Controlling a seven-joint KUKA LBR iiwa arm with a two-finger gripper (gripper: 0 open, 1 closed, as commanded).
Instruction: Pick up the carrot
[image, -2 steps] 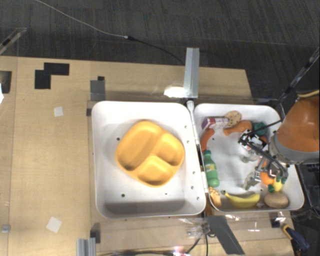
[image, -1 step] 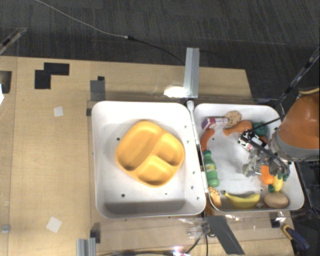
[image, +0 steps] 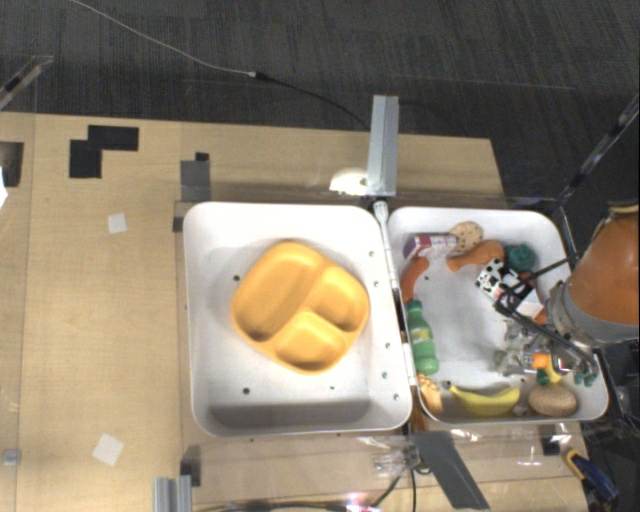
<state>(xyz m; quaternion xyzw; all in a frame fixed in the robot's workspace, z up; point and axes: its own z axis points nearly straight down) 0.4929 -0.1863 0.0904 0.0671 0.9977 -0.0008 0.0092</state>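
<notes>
The gripper (image: 528, 362), finger state indeterminable, sits low in the right bin (image: 455, 345); the carrot (image: 408, 277) lies far left, long axis running along the divider.

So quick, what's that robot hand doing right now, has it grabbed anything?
Hand: low in the right bin, among the toy food by the banana; whether it grips anything cannot be told.

Single fixed view, set high above bench (image: 90, 330), angled downward at slant. Both white bins (image: 200, 300) taken in at frame centre and right; dark floor (image: 300, 50) seen along top.
</notes>
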